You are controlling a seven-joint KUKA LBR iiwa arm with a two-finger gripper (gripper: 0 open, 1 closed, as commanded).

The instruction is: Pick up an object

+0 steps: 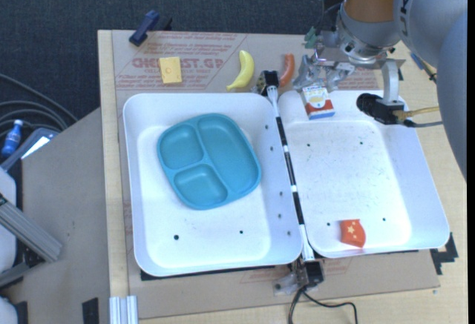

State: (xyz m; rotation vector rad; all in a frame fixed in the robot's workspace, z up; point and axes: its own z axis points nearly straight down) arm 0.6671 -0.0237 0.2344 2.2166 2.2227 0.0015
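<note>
My gripper [320, 84] hangs over the far edge of the right bin [415, 167], near its far left corner. Between its fingers is a small white carton [318, 103] with orange and blue print, and the gripper is shut on the carton's top. The carton hangs upright just above the bin's rim. A small orange-red block [352, 233] with a yellow mark lies in the right bin near its front edge. In the left bin [145, 189] rests a blue divided plate [209, 160].
On the bench behind the bins lie a yellow banana [242, 69], a yellow block [170, 70], an orange-red stick-shaped toy [287, 67] and a small black piece [269, 79]. A blue thing [143, 27] sits at the bench's far left edge.
</note>
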